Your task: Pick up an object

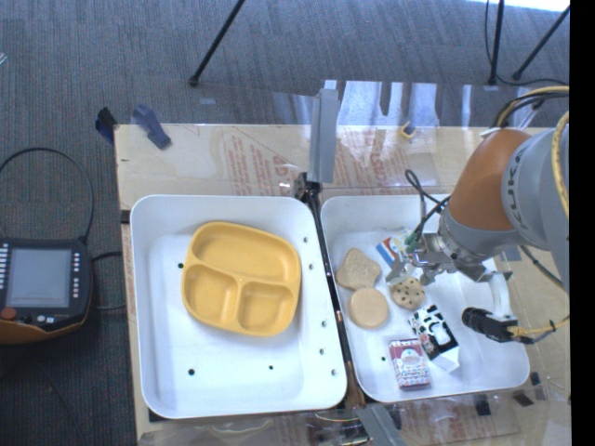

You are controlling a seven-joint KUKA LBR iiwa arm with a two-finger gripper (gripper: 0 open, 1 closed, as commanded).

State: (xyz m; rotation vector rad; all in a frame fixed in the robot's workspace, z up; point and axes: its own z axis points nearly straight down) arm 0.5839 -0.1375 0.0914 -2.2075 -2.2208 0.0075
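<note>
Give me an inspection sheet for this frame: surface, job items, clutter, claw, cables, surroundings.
Surface: left bin and right bin side by side on the bench.
Job's things: in the right bin, bread slice, round cracker, cookie, red box, black-and-white carton, striped packet.
Clutter: yellow divided plate in the left bin.
Claw: low over the cookie and packet; grip state unclear.
Cables: black cable along the arm.
Surroundings: control tablet on the floor, tripod legs behind.
</note>
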